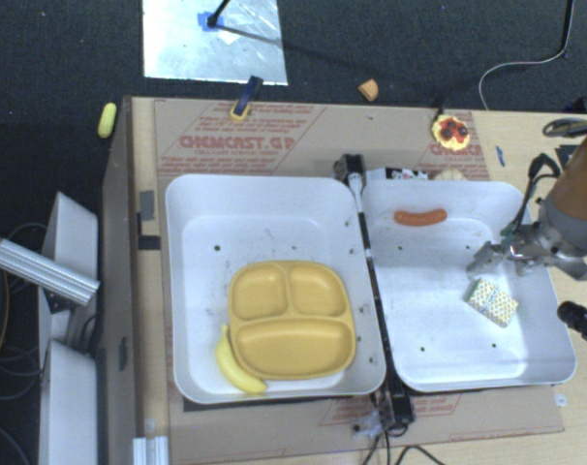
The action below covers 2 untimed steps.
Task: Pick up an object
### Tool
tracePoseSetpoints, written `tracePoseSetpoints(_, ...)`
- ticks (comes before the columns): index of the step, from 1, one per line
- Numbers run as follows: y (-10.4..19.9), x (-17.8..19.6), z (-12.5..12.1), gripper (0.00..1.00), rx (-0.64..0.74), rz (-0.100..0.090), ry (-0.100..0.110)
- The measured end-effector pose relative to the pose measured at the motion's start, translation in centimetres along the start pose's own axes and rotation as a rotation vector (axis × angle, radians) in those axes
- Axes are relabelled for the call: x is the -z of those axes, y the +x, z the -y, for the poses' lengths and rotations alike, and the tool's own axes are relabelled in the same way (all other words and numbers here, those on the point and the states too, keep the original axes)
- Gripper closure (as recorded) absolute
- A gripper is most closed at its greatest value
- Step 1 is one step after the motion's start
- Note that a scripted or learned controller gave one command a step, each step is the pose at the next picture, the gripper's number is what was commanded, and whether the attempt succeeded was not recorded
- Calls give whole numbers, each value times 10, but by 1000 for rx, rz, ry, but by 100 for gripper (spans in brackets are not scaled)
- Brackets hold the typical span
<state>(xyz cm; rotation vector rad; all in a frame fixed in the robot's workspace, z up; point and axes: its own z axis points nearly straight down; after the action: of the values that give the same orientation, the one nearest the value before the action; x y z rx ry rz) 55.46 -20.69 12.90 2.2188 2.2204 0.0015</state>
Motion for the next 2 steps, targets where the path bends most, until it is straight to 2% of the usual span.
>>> tracePoseSetpoints(1,-1,-40,48,0,1,5,-13)
tracePoseSetpoints(2,0,72,-13,0,2,1,-3)
